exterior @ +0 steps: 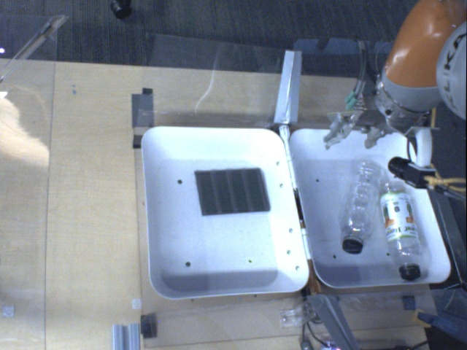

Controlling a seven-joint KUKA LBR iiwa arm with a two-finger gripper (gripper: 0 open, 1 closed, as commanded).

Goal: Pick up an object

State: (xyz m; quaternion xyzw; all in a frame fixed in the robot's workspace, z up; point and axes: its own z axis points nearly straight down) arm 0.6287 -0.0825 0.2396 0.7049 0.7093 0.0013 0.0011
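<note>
Two white bins [219,283] share the bench; the gripper [354,131], fingers spread and released, hovers above light, slippery clear bottles [357,208], best grasped mid-body.

left bin [168,217]: white
mat [232,192]: dark grey, ribbed in stripes
right bin [321,217]: white
clear bottle [359,208]: see-through, black cap
labelled bottle [399,224]: clear, white label with green and orange marks, black cap
arm [423,42]: orange band, grey below
bench [80,217]: pale wood
</note>
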